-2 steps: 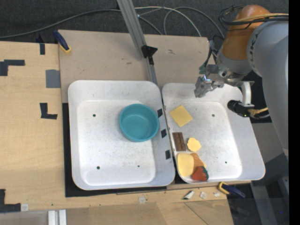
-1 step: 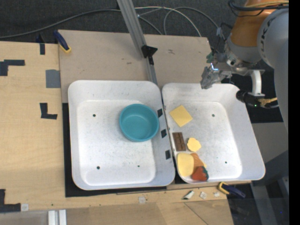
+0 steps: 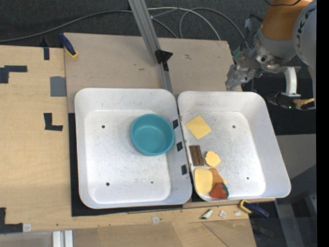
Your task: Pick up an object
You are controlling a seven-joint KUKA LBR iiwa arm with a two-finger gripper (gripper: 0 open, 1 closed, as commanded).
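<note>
Now — teal bowl [image 3: 152,134]: round, upright, left bin [image 3: 92,153] | hand [image 3: 237,79]: state unclear

The arm [image 3: 288,19] comes in from the top right corner, grey casing on the outside edge and the orange band wrapping the segment just above the wrist. From there it angles down and to the left, the wrist a cluster of grey metal fittings with a white curved piece hanging off its right side. The hand [image 3: 237,77] sits at the lowest, leftmost end of it all, pointing downward at a slight tilt, at the far right of the scene. It's small and dark against the background, and nothing can be made out between the fingers.
</note>
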